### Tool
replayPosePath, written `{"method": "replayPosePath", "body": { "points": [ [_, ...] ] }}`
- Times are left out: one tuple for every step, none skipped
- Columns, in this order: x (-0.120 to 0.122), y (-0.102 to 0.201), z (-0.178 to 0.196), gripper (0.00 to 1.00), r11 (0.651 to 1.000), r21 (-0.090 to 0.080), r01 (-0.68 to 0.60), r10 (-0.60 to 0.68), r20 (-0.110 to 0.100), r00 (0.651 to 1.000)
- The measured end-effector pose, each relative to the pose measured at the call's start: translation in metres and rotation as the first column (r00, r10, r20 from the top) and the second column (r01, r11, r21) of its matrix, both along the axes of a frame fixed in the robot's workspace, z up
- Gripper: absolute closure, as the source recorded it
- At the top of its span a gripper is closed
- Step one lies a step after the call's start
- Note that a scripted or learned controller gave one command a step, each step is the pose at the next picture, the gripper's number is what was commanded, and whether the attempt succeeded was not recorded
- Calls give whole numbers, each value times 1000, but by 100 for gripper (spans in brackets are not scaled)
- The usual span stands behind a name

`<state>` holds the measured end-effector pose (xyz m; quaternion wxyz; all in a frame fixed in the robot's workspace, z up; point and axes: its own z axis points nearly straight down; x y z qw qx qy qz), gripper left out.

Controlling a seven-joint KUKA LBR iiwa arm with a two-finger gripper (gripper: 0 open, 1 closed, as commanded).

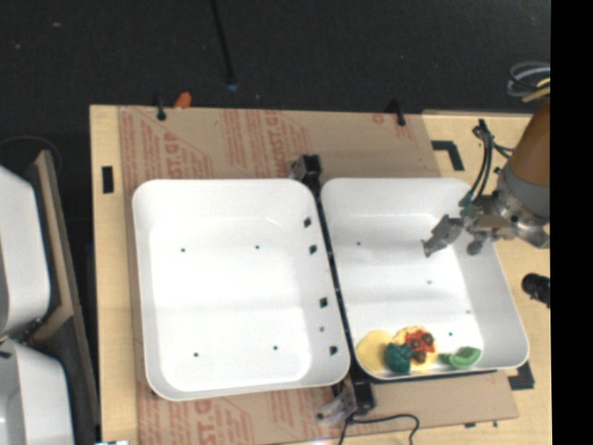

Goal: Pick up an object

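In the right bin [398, 276], a small heap of toys lies against the near wall: a pale yellow flat piece [372, 349], a teal lump [398, 360], a red and dark piece [422, 341] and a green piece [460, 356]. My gripper [456, 234] hangs over the far right part of that bin, well behind the heap. Its two grey fingers [437, 239] are spread apart with nothing between them.
The left bin [232, 286] stands beside the right one, joined by a black clip strip [324, 267]. Both rest on a cardboard sheet [232, 142] on the wooden bench. Cables [484, 156] trail from the arm at the right.
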<state>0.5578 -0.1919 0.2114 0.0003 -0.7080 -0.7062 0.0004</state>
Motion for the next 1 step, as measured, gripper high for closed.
{"method": "replayPosePath", "body": {
  "points": [
    [-34,47,-101,0,997,3,-80,80,-7,997]
  ]
}}
